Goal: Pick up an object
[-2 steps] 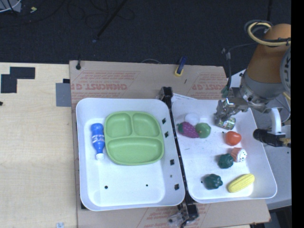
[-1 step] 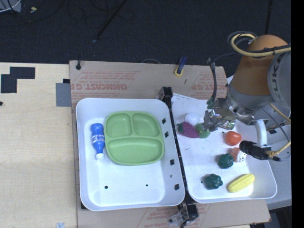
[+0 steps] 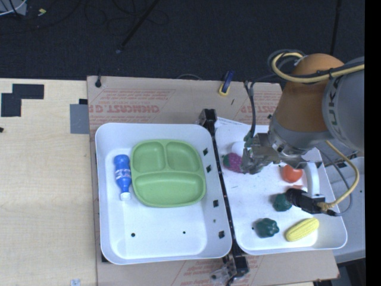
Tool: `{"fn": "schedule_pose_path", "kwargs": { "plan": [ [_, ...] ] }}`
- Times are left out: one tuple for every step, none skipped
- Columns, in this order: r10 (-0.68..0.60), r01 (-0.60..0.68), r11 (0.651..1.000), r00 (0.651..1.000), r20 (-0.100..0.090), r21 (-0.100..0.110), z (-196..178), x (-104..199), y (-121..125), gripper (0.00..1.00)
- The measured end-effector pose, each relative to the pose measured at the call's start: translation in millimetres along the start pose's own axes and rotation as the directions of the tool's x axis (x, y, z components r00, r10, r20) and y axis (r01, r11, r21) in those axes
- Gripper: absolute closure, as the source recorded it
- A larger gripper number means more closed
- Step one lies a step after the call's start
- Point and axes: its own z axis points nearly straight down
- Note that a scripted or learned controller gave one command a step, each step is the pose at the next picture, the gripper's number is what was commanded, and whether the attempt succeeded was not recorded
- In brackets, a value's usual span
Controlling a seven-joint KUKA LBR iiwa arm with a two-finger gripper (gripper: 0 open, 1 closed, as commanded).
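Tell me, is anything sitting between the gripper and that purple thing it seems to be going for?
Nothing visible does. The gripper hangs in the right bin, right beside the purple object, with bare white floor around them. The orange piece, the two green pieces and the yellow corn lie off to the other side.

The grey arm (image 3: 348, 109) reaches in from the right, its orange band (image 3: 303, 97) bulging above the wrist. The end effector (image 3: 251, 164) points downward and leftward, hanging low, with cables looping around the wrist.
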Motion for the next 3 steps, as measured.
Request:
{"fn": "schedule_pose_path", "kwargs": {
  "plan": [
    [-0.002,0.002,1.0,1.0,0.0,-0.004,-11,44,3,1.0],
    [0.002,-0.002,1.0,1.0,0.001,-0.002,-16,31,-5,1.0],
    [0.007,-0.007,1.0,1.0,0.002,0.0,-12,31,-15,1.0]
  ]
}}
